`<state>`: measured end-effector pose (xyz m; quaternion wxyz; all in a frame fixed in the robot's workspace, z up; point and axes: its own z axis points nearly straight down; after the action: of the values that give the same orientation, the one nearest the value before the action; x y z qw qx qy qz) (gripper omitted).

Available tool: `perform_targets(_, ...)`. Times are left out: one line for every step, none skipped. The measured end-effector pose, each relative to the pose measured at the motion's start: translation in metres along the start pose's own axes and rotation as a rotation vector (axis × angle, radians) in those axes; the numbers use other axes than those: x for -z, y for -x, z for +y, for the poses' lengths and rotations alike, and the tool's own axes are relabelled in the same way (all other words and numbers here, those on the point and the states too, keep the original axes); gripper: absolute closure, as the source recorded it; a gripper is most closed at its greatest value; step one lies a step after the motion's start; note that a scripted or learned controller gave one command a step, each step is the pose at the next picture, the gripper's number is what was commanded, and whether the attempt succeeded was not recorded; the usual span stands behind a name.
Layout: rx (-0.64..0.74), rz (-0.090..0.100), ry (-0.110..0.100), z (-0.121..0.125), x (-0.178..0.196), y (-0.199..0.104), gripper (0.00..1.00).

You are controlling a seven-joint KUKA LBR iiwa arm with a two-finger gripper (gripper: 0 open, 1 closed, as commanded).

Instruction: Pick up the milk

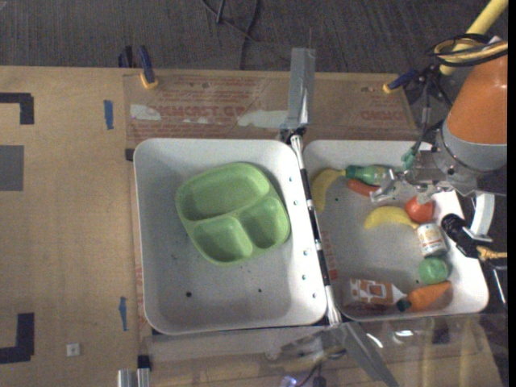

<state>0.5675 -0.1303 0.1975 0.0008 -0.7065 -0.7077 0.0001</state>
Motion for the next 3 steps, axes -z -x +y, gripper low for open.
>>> perform_targets(-0.023, -0.001, 0.01, -0.059, -0.108, -0.012, 0.0)
perform_targets(0.006, -0.001, 0.003, -0.007, -0.013, -0.054, 0.0)
perform_targets(-0.023, -0.001, 0.0, -0.088, -0.027, -0.007, 0.0)
